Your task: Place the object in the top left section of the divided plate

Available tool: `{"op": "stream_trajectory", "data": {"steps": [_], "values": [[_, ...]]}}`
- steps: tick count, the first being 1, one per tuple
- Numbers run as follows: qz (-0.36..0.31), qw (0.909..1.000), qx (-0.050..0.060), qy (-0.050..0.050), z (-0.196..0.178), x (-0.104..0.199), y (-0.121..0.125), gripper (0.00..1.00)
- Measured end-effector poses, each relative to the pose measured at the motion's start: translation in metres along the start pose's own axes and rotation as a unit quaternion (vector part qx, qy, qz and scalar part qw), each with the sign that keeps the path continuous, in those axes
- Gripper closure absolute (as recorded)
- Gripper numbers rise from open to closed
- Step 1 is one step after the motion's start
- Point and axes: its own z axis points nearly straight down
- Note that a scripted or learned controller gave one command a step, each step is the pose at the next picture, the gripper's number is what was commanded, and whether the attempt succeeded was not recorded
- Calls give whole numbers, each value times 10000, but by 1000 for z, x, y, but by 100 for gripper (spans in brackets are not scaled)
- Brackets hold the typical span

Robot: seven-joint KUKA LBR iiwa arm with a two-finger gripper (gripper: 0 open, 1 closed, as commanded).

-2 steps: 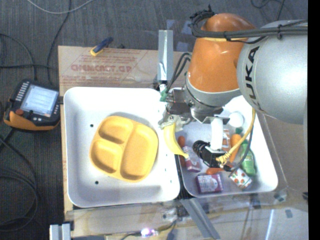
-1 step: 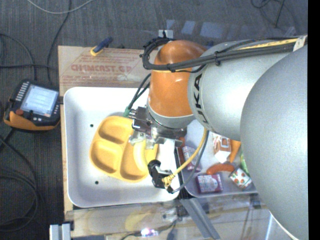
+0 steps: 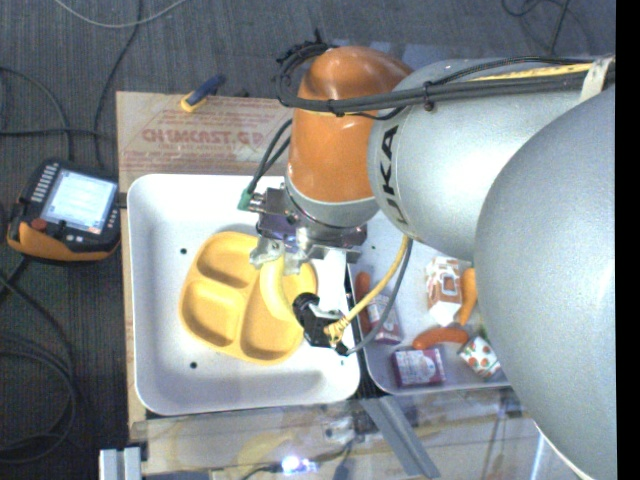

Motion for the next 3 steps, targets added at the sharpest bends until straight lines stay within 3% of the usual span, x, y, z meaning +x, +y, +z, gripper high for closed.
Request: {"op": "stream_trajectory", "data": {"steps": [1,2,3], "values": [[736,9973,-32,-17,-176,61,-46,100],[651,9979,3,-10,0,13,-39,100],[638,9980,40,-35,-5,13,-40,100]]}}
